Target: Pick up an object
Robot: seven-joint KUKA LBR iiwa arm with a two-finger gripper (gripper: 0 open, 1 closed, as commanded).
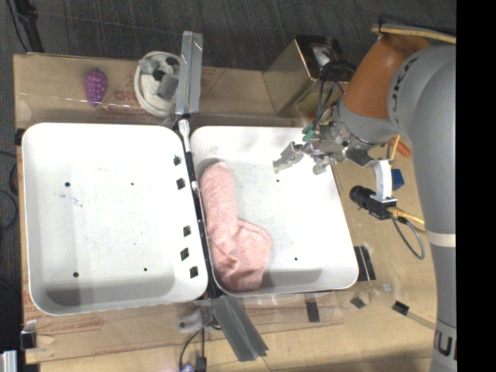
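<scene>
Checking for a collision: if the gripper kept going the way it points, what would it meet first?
Probably the pink cloth against the right bin's left wall; the gripper points leftward, though its height is unclear.

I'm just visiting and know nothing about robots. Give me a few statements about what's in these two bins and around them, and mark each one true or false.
1. The pink cloth lies in the right bin. True.
2. The pink cloth sits against the right bin's far right wall. False: it lies along the left wall, next to the divider between the bins.
3. The gripper is holding the pink cloth. False: it hangs over the bin's upper part, apart from the cloth, with nothing seen between its fingers.
4. A small purple object rests on the bench outside the bins, above the left bin. True.
5. The arm comes in from the left. False: it reaches in from the right.
</scene>
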